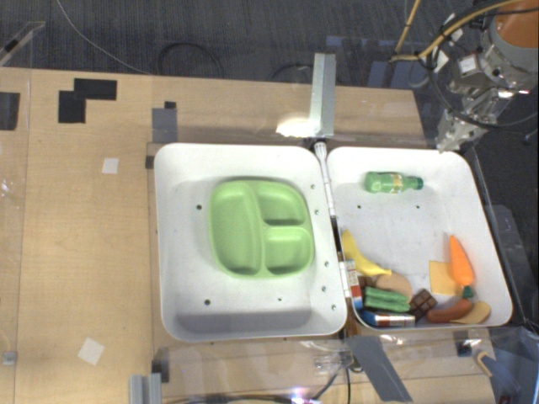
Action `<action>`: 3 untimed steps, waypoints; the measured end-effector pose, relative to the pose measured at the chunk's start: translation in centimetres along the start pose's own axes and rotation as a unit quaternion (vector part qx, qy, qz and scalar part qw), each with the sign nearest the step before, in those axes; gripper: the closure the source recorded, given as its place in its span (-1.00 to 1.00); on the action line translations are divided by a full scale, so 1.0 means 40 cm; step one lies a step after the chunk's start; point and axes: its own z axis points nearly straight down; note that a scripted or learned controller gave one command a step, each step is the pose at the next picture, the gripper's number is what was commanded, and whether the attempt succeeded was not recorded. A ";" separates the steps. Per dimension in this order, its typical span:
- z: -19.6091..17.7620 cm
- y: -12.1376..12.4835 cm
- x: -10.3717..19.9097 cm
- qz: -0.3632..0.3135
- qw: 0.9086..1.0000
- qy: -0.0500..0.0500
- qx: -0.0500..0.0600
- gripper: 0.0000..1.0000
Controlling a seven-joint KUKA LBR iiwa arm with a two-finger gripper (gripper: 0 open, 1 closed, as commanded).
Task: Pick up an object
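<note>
- A green bottle (392,183) is lying on its side in the upper part of the right bin (404,230), well apart from the gripper (456,133), which is hanging at the upper right of the frame just past that bin's far right corner.
- The gripper is carrying nothing, and how far it is open cannot be told at this angle.
- The rest of the toys are crowding the lower edge of the right bin: a yellow banana (364,262) is leaning near the divider, a green piece (384,299) and a red and blue marker (389,318) are lying just below it, and a brown block (420,303) is sitting beside them.
- An orange carrot (460,263) is resting along the right wall, with a yellow wedge (441,276) touching it on its left and a red sausage (450,310) lying beneath both.
- The left bin (185,251) is holding a green divided tray (258,228), which is sitting near its middle.
- Both bins are sitting side by side on a light wooden bench (76,225), which is bearing black tape marks (85,97) at the upper left.
- Dark carpet (210,19) is showing along the top of the frame, and yellow cables (429,15) are trailing toward the arm.
</note>
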 end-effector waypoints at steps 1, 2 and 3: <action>0.065 0.332 0.129 -0.146 0.989 0.000 -0.005 1.00; 0.071 0.250 0.155 -0.233 0.972 -0.001 -0.004 1.00; 0.359 0.179 0.135 -0.392 0.920 -0.005 -0.007 1.00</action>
